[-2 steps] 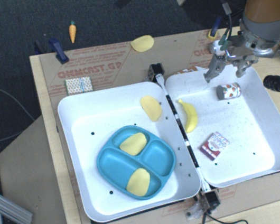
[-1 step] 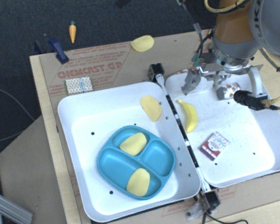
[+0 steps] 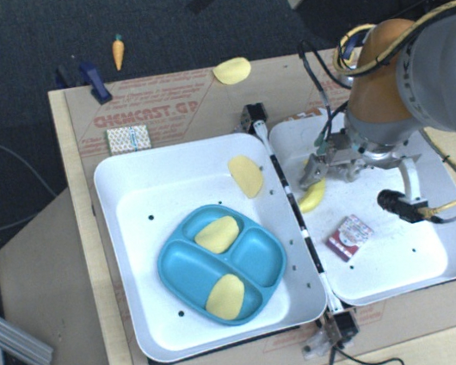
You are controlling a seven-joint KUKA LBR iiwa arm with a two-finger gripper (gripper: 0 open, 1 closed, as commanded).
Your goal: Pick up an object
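My gripper (image 3: 315, 178) reaches down into the left part of the right bin (image 3: 417, 262), close to the wall shared with the left bin. A yellow banana-shaped piece (image 3: 311, 198) lies directly under its tip, touching or nearly touching it; whether it is held I cannot tell. A red and white packet (image 3: 349, 237) lies on the bin floor below and to the right of the gripper. The orange-banded wrist (image 3: 380, 80) sits above the bin's back edge.
The left bin (image 3: 127, 204) holds a blue divided plate (image 3: 193, 271) with two yellow pieces (image 3: 217, 234) (image 3: 225, 296), and another yellow piece (image 3: 246, 174) near its right wall. On the bench behind lie a yellow lump (image 3: 232, 71), a patterned packet (image 3: 128, 138), a blue item (image 3: 94, 83) and a small carrot (image 3: 119, 52).
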